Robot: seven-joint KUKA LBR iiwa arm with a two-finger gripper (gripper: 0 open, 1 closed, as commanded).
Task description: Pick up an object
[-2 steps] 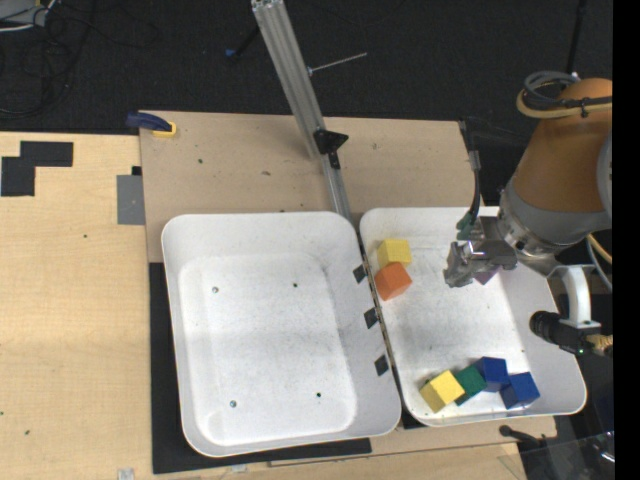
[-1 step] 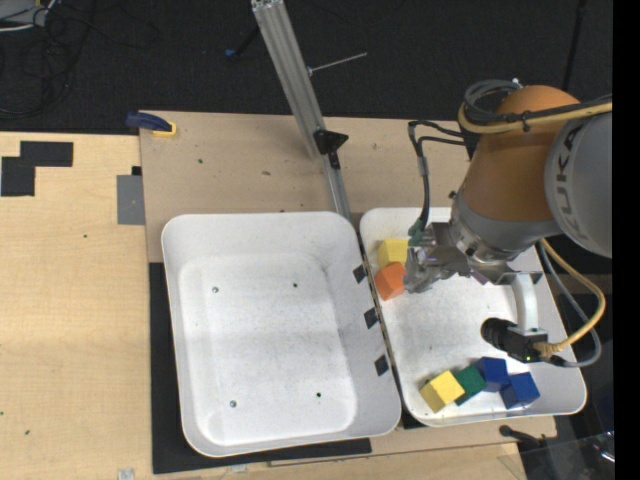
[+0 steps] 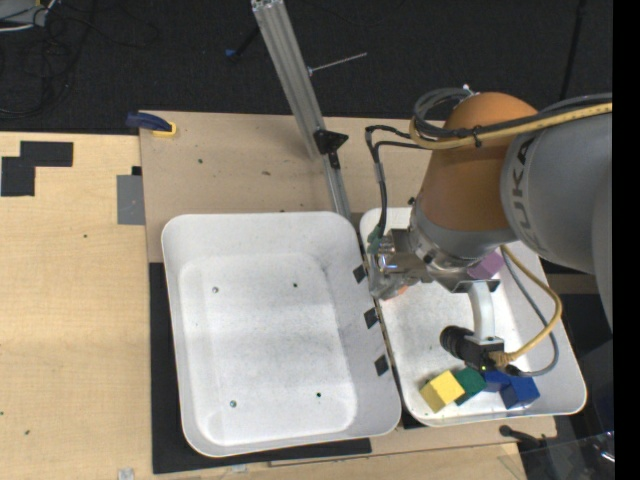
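The right bin (image 3: 420,318) holds a yellow block (image 3: 441,390), a green block (image 3: 471,380) and a blue block (image 3: 516,391) bunched at its front edge. A purple object (image 3: 489,264) peeks out from under the arm near the bin's far side. My gripper (image 3: 388,266) hangs below the orange wrist band at the right bin's left wall, well back from the blocks. The arm's bulk hides much of the bin's far half.
The left bin (image 3: 260,328) lies beside the right one. A slanted aluminium rail (image 3: 298,88) rises behind the bins. A black cable end (image 3: 460,344) dangles over the right bin. A blue and yellow clamp (image 3: 151,123) sits on the bench's far left corner.
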